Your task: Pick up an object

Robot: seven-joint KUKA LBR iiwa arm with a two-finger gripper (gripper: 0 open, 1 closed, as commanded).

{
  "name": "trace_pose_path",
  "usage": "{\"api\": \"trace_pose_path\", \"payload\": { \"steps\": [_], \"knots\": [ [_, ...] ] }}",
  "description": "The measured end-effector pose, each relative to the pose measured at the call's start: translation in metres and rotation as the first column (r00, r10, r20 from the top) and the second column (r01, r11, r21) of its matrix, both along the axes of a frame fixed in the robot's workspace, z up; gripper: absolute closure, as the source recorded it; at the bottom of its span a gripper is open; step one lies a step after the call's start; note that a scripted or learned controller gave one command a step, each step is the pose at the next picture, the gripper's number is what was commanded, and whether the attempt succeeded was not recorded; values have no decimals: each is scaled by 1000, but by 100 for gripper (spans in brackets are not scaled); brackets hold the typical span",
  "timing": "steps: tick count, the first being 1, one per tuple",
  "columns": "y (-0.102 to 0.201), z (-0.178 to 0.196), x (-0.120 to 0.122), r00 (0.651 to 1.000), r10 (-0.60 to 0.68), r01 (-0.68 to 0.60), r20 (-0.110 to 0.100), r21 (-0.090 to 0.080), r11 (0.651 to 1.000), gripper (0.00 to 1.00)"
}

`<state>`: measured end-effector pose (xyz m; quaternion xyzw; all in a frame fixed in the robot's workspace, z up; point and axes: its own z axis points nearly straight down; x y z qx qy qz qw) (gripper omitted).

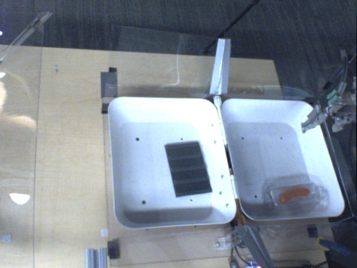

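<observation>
A dark ribbed rectangular block lies flat in the middle of the left bin. In the right bin, near its front right corner, sits a clear plastic package with an orange piece inside. My gripper hangs over the far right rim of the right bin, well behind the clear package and far from the dark block. Its two fingers stand apart and open, with nothing between them.
A metal post rises at the back where the two bins meet. Cables and brackets sit along the bench's front edge. Bare wooden bench stretches to the left of the bins.
</observation>
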<state>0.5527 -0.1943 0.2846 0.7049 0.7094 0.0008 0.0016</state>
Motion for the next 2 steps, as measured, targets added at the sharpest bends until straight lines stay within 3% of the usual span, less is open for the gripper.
{"api": "trace_pose_path", "payload": {
  "steps": [1, 2],
  "knots": [
    [37, -190, -10, 998, -64, 64, 0, 2, 998, 0],
    [49, -136, -31, 988, -155, 155, 2, 1, 988, 0]
  ]
}}
